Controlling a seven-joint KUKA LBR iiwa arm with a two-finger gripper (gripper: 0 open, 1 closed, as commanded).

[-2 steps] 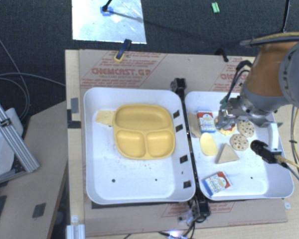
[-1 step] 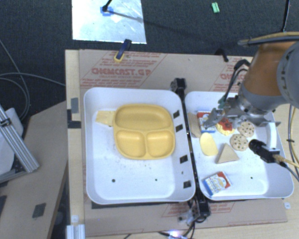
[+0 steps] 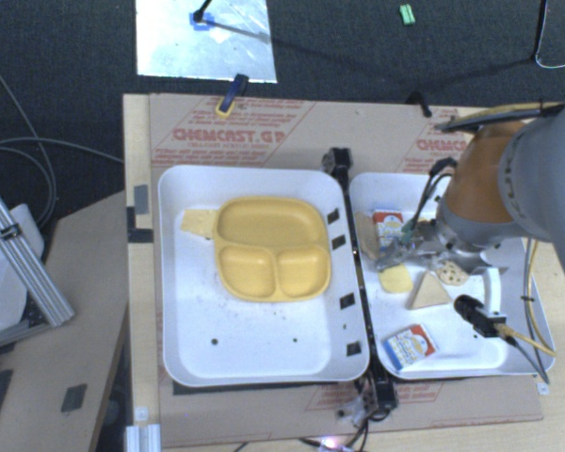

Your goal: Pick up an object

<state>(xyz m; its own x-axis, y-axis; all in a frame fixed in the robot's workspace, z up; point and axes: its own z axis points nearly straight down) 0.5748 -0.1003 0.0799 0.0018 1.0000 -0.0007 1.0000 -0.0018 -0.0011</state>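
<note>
Arm (image 3: 523,172) is the biggest thing here, reaching in from the right w/ its wrist low over the right bin (image 3: 471,361). Gripper (image 3: 402,241) sits down among the items at that bin's left half; can't tell from where I stand whether it's clenched or released, the tip is lost in clutter. Looks to me like the reach-and-descend step: it's hunting for a pick, nothing visibly lifted yet.

Left of the hand, across the divider, the left bin (image 3: 198,337) holds a yellow tray (image 3: 268,248) w/ three compartments, and a pale yellow flat piece (image 3: 198,221) pokes out beyond the tray's far edge.

Candidates close to the hand: a small red-and-white packet (image 3: 388,222) touching or just beside the tip, a pale yellow round piece (image 3: 395,279) just below it, a cream wedge (image 3: 431,292) to the lower right, and another red-and-white packet (image 3: 411,344) further toward me (well apart from the tip).

Next move, I'd guess: settle on the nearest packet, close squarely, lift straight up w/o dragging neighbours.

Bins rest on a cardboard sheet (image 3: 264,130) w/ red print, over a wooden bench (image 3: 75,281); dark carpet (image 3: 56,45) beyond, cables trailing, a shiny panel (image 3: 202,26) on the floor.
</note>
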